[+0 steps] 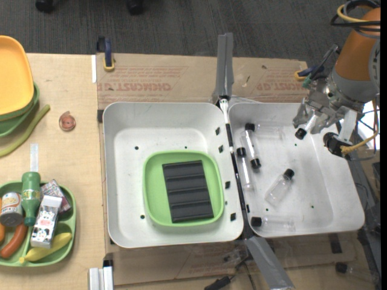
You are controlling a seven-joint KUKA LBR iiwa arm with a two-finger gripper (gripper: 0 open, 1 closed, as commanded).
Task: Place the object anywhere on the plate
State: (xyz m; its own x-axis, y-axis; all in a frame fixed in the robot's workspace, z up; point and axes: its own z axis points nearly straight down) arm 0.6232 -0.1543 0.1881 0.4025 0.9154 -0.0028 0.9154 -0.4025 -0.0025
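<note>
A green square plate (153, 189) lies in the left bin (121, 162), and a black ribbed block (188, 190) rests flat on its middle. In the right bin (326, 198) lie several clear plastic items: a small bottle with a black cap (280, 186) near the middle and two thin tubes with black ends (249, 145) along the left wall. My gripper (304, 127) hangs over the far right part of the right bin, apart from the bottle and well away from the plate. I see nothing held in it.
A metal divider (225, 71) runs between the bins at the back. To the left on the bench stand a green tray of toy food (36, 225), stacked yellow and green dishes (13, 83) and a small pink ring (68, 121). Yellow cables (351, 9) loop by the arm.
</note>
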